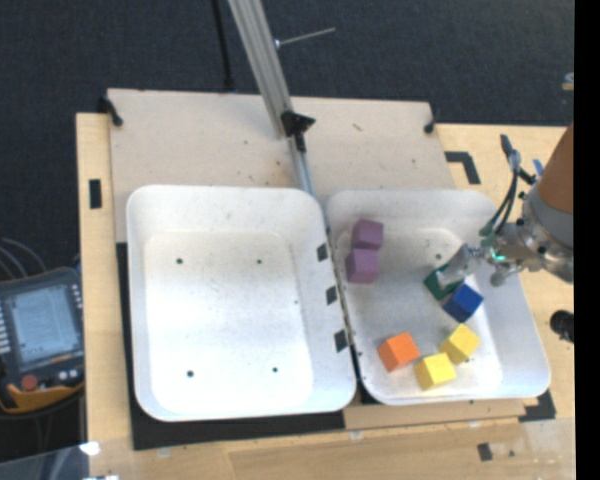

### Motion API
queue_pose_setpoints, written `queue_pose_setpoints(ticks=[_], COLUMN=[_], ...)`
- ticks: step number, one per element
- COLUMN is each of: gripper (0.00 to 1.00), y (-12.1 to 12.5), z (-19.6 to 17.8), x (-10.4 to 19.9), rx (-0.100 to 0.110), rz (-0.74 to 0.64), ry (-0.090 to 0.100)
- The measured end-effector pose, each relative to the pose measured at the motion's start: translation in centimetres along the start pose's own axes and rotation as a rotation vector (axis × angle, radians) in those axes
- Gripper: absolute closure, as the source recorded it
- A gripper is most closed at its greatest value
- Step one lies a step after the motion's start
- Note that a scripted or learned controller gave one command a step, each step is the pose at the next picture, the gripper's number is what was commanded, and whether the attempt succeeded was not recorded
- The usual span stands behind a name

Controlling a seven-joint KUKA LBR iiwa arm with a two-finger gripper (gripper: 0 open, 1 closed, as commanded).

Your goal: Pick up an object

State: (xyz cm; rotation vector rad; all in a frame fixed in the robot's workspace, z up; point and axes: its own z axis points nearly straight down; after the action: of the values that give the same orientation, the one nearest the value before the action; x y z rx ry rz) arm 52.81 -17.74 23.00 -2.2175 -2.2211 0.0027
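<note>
In the right bin point(500, 373) lie several small blocks. Two purple blocks point(365, 250) sit close together near its left wall. A dark green block point(437, 287) lies mid-bin with a blue block point(464, 301) just to its right. Along the front are an orange block point(399, 350) and two yellow blocks point(436, 370) point(462, 343). My gripper point(456, 266) reaches in from the right, low over the bin, with its tip right above the green block and beside the blue one. I cannot see any block held in it.
The left bin point(140, 258) stands beside the right one, with a divider edge point(335, 298) between them. A slanted metal pole point(265, 58) rises behind the bins. A handheld control pendant point(35, 333) lies off the bench at the left.
</note>
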Motion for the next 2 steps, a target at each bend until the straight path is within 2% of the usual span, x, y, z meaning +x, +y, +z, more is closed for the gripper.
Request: queue_pose_setpoints(ticks=[1,2], gripper=[0.0,0.0], y=[0.1,0.3], z=[-0.2,4.1], x=[0.0,-0.5], rx=[-0.005,0.0], rz=[0.001,0.002], ry=[-0.002,-0.002])
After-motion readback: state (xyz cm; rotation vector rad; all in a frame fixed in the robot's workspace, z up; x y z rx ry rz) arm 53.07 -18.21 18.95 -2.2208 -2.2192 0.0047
